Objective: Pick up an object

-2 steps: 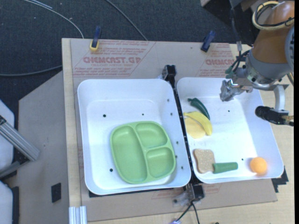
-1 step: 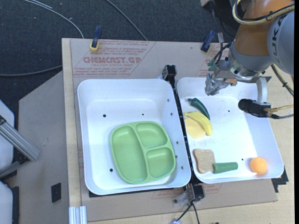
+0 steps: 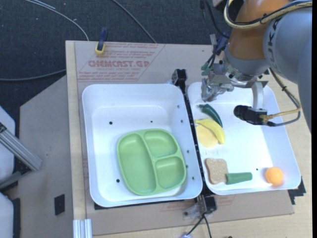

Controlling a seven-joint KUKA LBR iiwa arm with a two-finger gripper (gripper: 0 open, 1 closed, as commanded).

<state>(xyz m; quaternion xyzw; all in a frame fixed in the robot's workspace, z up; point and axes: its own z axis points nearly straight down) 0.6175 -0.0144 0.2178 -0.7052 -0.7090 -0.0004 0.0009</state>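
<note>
Pincer (image 3: 214, 90) low over the far end of the right bin (image 3: 282, 133), nothing visible between its tips; open or closed impossible to tell from this slant. Just below, a green pepper (image 3: 212, 114), then a yellow banana (image 3: 210, 132), both loose on the bin floor. Nearer the front, bread slice (image 3: 216, 169), green block (image 3: 239, 177), orange ball (image 3: 274, 175). In the left bin (image 3: 99, 103), a green divided plate (image 3: 150, 159). Judged: nothing lifted yet; grasp and raise remaining.

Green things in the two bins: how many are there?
3. A green divided plate in the left bin; in the right bin, a green pepper near the gripper and a green block.
</note>
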